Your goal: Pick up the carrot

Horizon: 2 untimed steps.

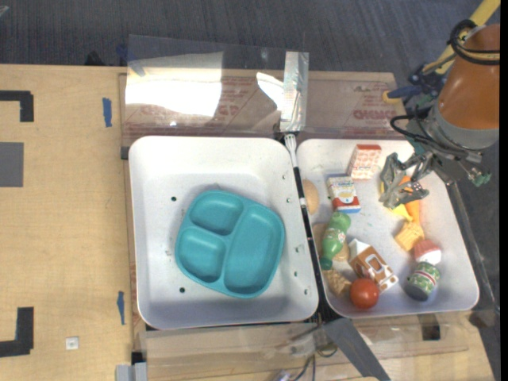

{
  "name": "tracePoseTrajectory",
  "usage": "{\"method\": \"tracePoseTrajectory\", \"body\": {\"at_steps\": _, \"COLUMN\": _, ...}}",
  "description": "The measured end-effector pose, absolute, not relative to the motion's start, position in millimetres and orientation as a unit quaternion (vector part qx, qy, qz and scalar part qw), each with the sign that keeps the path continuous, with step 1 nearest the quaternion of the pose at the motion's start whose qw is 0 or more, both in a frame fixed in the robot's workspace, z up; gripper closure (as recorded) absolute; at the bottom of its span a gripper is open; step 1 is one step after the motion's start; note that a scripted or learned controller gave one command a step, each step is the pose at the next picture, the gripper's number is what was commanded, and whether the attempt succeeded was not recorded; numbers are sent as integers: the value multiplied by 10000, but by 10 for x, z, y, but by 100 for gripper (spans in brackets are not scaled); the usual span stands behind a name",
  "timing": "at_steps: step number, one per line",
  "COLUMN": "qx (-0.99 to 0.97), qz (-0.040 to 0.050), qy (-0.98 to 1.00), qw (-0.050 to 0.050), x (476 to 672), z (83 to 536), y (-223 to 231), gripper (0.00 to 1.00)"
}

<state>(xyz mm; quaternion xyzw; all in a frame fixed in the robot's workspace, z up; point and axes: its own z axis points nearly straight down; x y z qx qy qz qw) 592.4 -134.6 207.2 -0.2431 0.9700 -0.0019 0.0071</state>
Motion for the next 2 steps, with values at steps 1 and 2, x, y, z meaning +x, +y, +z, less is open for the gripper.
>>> {"method": "tracePoseTrajectory", "body": {"at_steps": 1, "qx": -4236, "qz": 11, "qy": 9059, "qw": 9, "x": 5852, "z": 1438, "y": -1758, "gripper": 100}}
{"method": "tracePoseTrajectory", "body": {"at_steps": 2, "qx": -5088, "qz": -49, "qy": 8609, "qw": 63, "x": 5452, "z": 2664, "y": -1654, "gripper": 100}}
